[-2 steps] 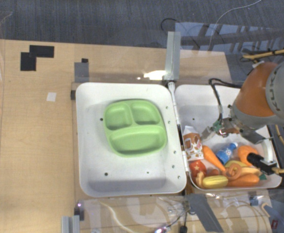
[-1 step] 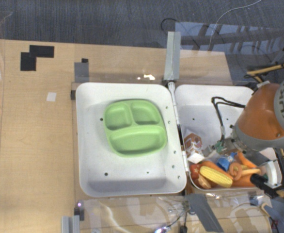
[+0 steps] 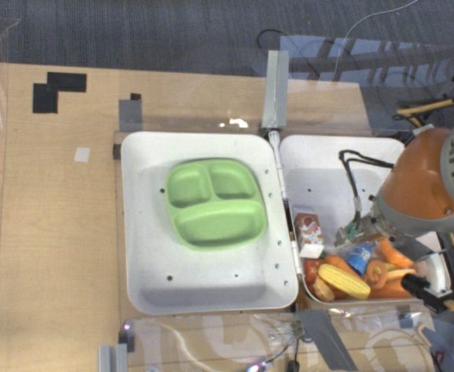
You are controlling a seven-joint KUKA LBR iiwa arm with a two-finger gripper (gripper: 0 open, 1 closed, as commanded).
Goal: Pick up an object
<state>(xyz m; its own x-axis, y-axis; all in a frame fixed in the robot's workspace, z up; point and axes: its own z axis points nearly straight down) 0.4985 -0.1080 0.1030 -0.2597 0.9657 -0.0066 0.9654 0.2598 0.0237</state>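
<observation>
Gripper low in the right bin, hanging off the arm's orange band, which comes in from 3 o'clock. Spread of the claw cannot be told from this angle; wrist body hides most of it. Nothing seen held.

Just under and around the claw: a heap of toy food packed into the bin's 6 o'clock end. Nearest piece, a blue item, just below the claw tip toward 6 o'clock, partly buried, shape unclear. Corn cob lies further toward 7 o'clock from the claw, on top of the heap, fully exposed. Its long axis runs from about 10 o'clock to 4 o'clock; which end is the tip cannot be made out. Carrots at 4 to 5 o'clock from the claw, orange, overlapping one another. Small carton stands at 9 o'clock from the claw, against the bin's dividing wall, near but apart.

Judgement: corn is the cleanest target, being topmost; the claw would need to shift down-left and close across the cob's short width, i.e. roughly along the 1-to-7 line.

Further out: left bin holds a green divided plate, well apart from the arm
</observation>
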